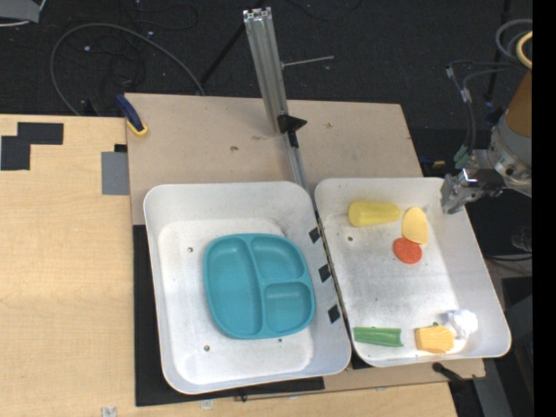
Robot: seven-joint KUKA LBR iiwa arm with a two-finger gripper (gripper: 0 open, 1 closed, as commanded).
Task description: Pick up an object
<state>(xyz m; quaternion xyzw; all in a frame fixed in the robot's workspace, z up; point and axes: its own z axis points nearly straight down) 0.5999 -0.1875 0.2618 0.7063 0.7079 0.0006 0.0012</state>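
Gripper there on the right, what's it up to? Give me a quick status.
Gripper at right bin's upper right rim, holding nothing. Yellow pieces, red piece, green piece lying loose in that bin. Nothing blocks them.

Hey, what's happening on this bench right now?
A robot arm reaches in from the right, its end effector hovering at the far right edge of the right bin, with nothing seen in its grasp. That bin holds a yellow block, a yellow rounded piece, a red piece, a green stick and an orange-yellow item. The left bin holds a teal divided tray. No pickup has happened yet.
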